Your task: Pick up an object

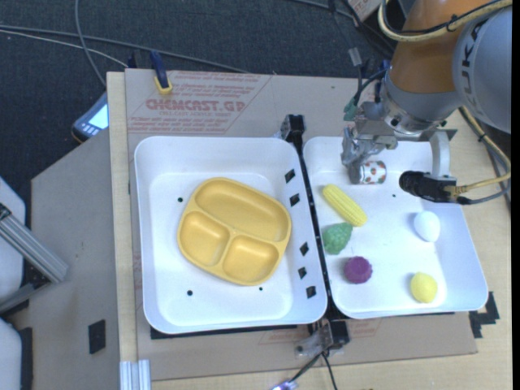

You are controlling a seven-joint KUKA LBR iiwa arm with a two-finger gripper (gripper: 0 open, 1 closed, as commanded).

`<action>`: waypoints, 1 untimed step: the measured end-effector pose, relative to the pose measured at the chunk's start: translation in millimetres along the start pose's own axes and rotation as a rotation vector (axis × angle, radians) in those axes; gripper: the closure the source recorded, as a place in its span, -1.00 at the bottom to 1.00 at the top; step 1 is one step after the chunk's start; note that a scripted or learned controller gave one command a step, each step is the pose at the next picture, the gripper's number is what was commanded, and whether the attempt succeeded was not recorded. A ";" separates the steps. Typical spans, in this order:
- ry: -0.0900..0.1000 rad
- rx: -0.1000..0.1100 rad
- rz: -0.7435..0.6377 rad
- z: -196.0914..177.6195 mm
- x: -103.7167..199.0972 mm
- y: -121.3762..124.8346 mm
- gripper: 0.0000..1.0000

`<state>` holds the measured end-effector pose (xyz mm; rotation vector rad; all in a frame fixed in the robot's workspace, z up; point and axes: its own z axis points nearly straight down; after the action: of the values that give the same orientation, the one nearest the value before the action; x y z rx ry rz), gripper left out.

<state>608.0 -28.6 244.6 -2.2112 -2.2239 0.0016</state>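
One corn cob (344,205), long axis diagonal

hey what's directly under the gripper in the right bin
Below the gripper sits a small white ball with red and brown spots, at the back of the right bin. The fingers cover its upper left edge, so any contact there is hidden.

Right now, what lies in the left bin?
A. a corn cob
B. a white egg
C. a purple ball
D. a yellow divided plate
D: the yellow divided plate sits alone in the left bin, while the corn cob, purple ball and white egg lie in the right bin.
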 end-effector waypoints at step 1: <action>0.000 0.000 0.000 16.9 51.9 -16.1 1.00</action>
<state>591.5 23.3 228.0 -2.2114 -2.2233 0.0019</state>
